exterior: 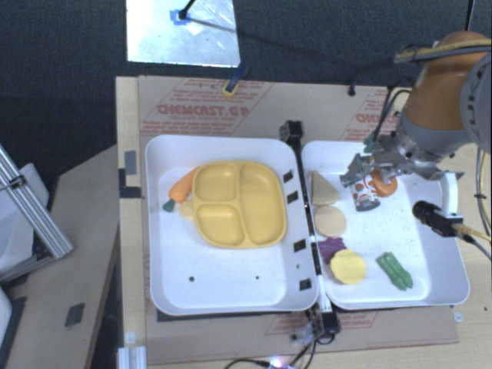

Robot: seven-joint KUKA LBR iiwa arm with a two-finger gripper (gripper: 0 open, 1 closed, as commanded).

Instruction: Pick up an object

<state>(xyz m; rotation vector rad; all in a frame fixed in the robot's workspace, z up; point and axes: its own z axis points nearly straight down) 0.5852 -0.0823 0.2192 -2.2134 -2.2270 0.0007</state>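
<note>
From my console the two white bins (231,302) look like smooth, faintly glossy plastic, the yellow tray (234,204) matt plastic, and the panel (182,21) at upper left like shiny, crinkled metal foil.

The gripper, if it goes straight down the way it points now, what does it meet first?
Most likely the small can, which stands right under the gripper in the right bin. Depth is hard to judge from this slanted view, so it may land just beside the can on the bin floor.
</note>
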